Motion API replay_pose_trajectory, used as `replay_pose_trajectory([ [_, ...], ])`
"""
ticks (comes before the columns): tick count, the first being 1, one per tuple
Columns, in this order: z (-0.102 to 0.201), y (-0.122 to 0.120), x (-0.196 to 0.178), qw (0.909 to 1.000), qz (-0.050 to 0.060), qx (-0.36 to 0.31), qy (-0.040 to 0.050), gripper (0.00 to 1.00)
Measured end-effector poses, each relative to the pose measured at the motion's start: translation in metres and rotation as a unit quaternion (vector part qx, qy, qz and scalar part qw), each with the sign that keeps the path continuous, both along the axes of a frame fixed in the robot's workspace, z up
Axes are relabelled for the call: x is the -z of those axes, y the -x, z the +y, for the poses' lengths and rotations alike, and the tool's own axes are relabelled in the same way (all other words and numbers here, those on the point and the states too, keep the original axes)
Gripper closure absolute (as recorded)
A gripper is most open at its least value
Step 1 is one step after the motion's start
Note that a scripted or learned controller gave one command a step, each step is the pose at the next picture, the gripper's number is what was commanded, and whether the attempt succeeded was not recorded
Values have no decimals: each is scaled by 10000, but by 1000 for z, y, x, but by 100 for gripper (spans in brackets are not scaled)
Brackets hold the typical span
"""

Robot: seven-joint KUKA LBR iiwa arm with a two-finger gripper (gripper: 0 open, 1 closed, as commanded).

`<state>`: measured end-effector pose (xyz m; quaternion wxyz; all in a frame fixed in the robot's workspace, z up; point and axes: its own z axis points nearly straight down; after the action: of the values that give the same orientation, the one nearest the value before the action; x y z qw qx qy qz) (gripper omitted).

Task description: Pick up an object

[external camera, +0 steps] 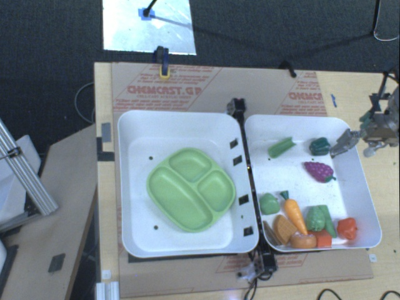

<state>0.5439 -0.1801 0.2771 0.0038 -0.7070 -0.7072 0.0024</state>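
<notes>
Your nearest candidate is the dark green pepper (319, 145), lying in the right bin (369, 195) near its far edge, with the purple grapes (319, 171) just beside it toward you and the green cucumber (281, 147) further left, its long axis slanting up to the right. The remaining toys crowd the near corner: a carrot (294, 212), a second green pepper (318, 218), a red tomato (347, 228) and a small green piece (269, 203).

The gripper (345, 144) sits at the right bin's far right side, just to the right of the dark green pepper and pointing down-left toward it. Nothing lies between its fingers; whether they are spread or closed you cannot tell at this size.

So the move, as I judge it, is a short travel leftward and down onto the pepper. The left bin (134, 167) bears only the green divided plate (190, 189).
</notes>
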Motion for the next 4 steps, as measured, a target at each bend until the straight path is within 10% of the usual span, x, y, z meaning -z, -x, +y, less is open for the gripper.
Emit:
replay_pose_trajectory([
  [1,1,-2,-6,10000,-53,-16,12,0],
  [4,7,-1,141,10000,-35,-3,6,0],
])
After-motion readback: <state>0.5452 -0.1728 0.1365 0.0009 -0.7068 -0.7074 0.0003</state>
